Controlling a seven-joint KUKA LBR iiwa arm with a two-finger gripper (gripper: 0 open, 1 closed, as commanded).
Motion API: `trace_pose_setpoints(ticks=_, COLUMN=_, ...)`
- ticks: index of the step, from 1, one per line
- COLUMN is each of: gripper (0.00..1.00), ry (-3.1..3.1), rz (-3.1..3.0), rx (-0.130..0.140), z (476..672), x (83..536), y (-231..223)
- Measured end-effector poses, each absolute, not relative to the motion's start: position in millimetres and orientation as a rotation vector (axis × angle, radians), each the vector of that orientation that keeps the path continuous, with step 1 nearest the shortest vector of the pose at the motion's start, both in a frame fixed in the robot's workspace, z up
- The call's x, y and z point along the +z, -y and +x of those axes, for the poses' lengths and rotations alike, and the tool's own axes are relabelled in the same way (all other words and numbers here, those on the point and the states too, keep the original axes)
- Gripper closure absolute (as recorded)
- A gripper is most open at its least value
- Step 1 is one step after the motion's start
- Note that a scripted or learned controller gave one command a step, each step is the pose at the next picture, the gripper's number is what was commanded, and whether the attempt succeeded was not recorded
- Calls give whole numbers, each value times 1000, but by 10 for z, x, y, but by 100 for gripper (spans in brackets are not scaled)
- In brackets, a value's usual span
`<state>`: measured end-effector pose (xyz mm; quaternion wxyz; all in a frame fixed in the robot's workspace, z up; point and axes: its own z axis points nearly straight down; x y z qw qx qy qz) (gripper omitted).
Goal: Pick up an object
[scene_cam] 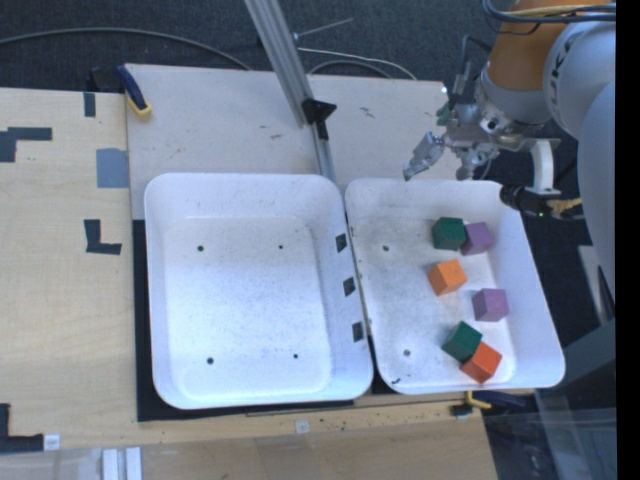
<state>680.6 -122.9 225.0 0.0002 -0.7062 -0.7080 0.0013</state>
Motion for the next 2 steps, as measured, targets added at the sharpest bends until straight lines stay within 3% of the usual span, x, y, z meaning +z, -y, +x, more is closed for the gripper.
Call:
trace_pose_setpoints(ticks=1, gripper=0, ry=2213, rz=-2222, rx=13, z=6551, x=1293, y=1953)
trace_pose_setpoints(ticks=2, gripper=0, ry=2234, rz=-2228, rx=-10, z=6460, x=1140, y=1769)
